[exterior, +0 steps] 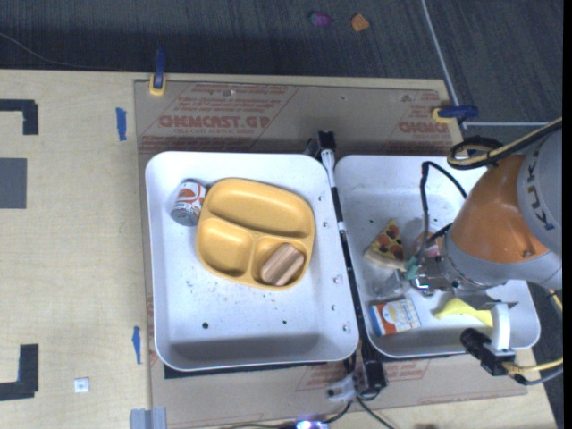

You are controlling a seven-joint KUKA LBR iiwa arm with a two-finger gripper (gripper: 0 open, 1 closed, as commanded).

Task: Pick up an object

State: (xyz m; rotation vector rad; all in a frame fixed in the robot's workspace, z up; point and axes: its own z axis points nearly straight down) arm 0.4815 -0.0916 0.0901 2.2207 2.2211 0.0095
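My gripper (pixel 418 272) is low inside the right bin (pixel 357 206), under the orange-banded wrist (pixel 500 222). A small pizza-slice toy (pixel 386 243) lies just to its left, close to it. Below the gripper sits a small white and orange carton (pixel 394 316). To its lower right a yellow object (pixel 463 309) pokes out from under the arm, partly hidden. The arm covers the gripper's tip, and I see nothing held.
The left bin (pixel 179 320) holds a yellow divided plate (pixel 243 206) with a brown roll (pixel 281 263) in its lower right compartment. A crushed can (pixel 187 202) lies beside the plate. A black clamp (pixel 323 143) sits between the bins; cables (pixel 469 153) loop at right.
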